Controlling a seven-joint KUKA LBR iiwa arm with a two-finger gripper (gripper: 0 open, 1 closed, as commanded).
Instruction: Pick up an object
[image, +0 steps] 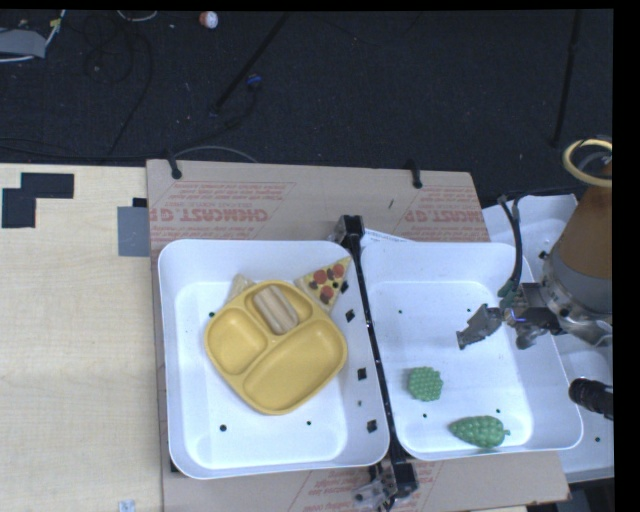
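Observation:
In the right bin (440, 270) lie two green toy items. A small round knobbly green piece (424, 383) sits near the bin's middle, and a longer green bunch (478, 431) rests by the front wall. My gripper (500, 335) hovers over the right side of this bin, up and to the right of the round piece. It is open, with nothing between its fingers (476, 329). The arm's orange band (590, 225) stands at the far right.
The left bin (185, 350) holds a yellow divided plate (277, 350) with a tan bun-like piece (275, 308) in one compartment. A toy pizza slice (326, 281) lies beside the plate near the black divider (365, 330). Cardboard lies under both bins.

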